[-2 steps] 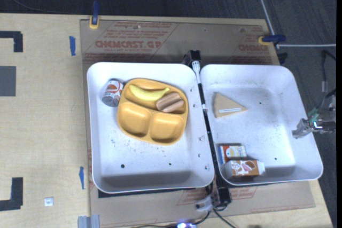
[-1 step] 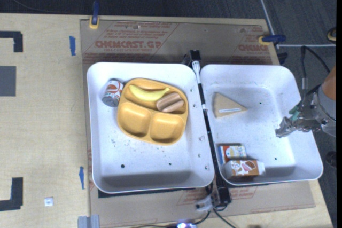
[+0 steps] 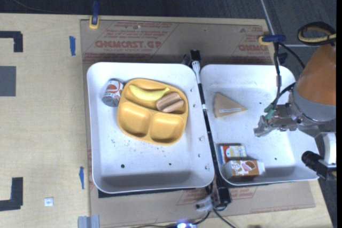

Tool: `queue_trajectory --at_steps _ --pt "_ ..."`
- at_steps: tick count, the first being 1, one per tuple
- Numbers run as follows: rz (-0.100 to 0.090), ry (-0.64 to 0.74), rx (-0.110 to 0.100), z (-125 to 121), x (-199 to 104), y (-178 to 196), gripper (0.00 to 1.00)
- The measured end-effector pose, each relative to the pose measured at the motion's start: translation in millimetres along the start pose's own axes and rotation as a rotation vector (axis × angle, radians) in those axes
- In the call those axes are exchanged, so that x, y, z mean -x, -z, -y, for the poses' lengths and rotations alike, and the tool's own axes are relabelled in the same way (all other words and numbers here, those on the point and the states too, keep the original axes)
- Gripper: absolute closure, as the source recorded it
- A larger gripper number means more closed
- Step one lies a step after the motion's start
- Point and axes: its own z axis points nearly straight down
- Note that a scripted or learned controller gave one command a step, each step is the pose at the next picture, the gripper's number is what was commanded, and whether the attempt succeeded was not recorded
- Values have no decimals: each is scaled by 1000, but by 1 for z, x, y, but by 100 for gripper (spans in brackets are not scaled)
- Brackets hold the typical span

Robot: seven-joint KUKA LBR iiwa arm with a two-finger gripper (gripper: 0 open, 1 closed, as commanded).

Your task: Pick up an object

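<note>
Here the hand [image 3: 269, 126], finger state unclear, hovers at three o'clock of the cheese wedge [image 3: 228, 105], seemingly lining up a grasp.

Arm [image 3: 320, 83] cut off by frame's right edge; only orange band + part of grey wrist in shot. Gripper [image 3: 267, 125] small, cluttered w/ cables; finger state can't be read. Right bin's [image 3: 251, 75] far-right rim hidden under wrist. Carton [image 3: 233, 152] and bottle [image 3: 245, 168] below-left of gripper: labels too small to read. Can [image 3: 111, 92] far left of gripper partly tucked behind yellow tray [image 3: 152, 117].
</note>
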Motion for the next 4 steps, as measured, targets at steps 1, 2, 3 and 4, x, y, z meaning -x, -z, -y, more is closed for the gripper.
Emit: queue_trajectory --at_steps 1,2,3,4 --pt "5 -2 3 -22 110 -28 100" --pt "0 -1 0 -3 53 -7 100" --pt "0 0 0 0 -30 -16 100" --pt "2 -1 2 -12 -78 -16 100"
